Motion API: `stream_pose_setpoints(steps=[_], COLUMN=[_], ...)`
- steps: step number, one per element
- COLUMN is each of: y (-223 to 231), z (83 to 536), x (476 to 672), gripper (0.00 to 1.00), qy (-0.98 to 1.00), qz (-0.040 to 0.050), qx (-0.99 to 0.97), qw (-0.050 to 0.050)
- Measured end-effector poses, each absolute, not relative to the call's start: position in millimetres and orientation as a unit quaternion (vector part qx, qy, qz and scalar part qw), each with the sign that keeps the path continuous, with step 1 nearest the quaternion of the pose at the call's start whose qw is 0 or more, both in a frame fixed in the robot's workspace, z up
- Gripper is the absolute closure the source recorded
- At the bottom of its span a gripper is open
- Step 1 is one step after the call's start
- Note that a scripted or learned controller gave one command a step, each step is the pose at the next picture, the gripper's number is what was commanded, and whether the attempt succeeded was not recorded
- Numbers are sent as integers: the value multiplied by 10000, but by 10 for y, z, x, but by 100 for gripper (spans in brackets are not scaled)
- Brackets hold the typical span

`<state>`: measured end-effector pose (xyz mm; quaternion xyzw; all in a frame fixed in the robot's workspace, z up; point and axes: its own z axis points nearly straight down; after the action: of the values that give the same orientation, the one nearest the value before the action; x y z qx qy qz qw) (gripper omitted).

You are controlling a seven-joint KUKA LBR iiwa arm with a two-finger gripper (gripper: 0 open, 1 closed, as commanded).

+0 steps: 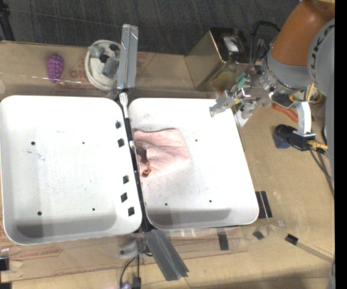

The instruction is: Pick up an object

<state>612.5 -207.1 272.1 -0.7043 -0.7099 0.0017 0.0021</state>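
pink cloth [161,149] lies ungrasped in right bin [233,185]; pincer [224,104] hovers at its far rim, grip unreadable, pick not begun.

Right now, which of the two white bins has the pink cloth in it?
The right bin, nearer the gripper; the pink cloth lies against its left wall.

A crumpled pink cloth [161,150] lies flat in the right white bin [221,185], against its left wall, with a darker reddish fold at its lower left.
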Motion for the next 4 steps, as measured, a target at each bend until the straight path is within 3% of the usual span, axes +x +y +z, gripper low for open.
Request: stream_pose_setpoints(steps=[1,2,3,4], y=[-1704,-1509,-1599,-1319], z=[1265,926,928,917], x=[6229,6038,6401,5878], gripper=[0,0,0,0], qy=[-7185,-7479,-7711,-7654], qz=[20,4,1,11], qx=[-6955,-6638,-6367,-6435], qw=[24,8,4,15])
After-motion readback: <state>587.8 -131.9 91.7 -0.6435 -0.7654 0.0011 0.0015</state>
